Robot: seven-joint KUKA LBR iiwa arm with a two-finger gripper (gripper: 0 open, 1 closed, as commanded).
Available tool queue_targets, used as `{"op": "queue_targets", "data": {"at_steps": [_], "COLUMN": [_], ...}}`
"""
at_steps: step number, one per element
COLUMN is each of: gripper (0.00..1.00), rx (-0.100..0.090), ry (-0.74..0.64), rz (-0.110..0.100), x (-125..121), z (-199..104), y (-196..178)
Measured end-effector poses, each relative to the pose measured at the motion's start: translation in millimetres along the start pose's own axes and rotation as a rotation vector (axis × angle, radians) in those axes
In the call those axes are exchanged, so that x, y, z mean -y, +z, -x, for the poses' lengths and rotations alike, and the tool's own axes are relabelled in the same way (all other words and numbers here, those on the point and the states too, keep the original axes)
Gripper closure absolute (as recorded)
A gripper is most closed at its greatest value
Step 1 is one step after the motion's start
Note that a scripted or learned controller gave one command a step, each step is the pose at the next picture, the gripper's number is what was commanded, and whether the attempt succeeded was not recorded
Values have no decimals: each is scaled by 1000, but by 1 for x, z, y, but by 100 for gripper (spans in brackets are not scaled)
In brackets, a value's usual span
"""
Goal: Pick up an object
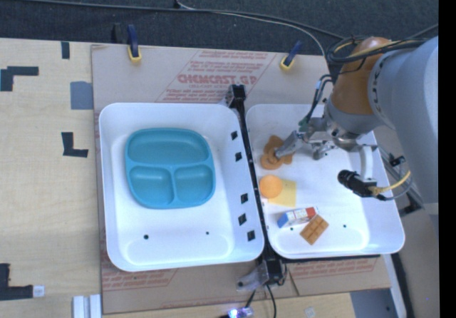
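My gripper (300,150) is low over the back left part of the right bin (385,234), and it stands open. Its left fingertip (283,150) lies against a brown, pretzel-like piece (271,155) near the bin's left wall. Nothing sits between the fingers. In front of the brown piece lie an orange ball (269,185) and a yellow block (286,195), touching each other. Closer to the front are a small white tube with red and blue ends (296,217) and a brown cracker (314,229).
The left bin (114,238) holds a blue divided plate (170,167). A black divider strip (246,167) runs between the bins. The grey arm with its orange band (356,88) and a black cabled fitting (356,182) hang over the right bin's right side.
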State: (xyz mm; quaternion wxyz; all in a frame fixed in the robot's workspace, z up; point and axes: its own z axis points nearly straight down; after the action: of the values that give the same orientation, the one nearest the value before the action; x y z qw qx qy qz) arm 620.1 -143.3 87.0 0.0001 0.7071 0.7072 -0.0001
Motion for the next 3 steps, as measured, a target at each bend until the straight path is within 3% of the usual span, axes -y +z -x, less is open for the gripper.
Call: {"op": "queue_targets", "data": {"at_steps": [1,3], "gripper": [100,100], "rx": [-1,0], "ry": [-4,-1], "rz": [2,2], "x": [-1,-8], "z": [-2,-8], "y": [-14,-113]}}
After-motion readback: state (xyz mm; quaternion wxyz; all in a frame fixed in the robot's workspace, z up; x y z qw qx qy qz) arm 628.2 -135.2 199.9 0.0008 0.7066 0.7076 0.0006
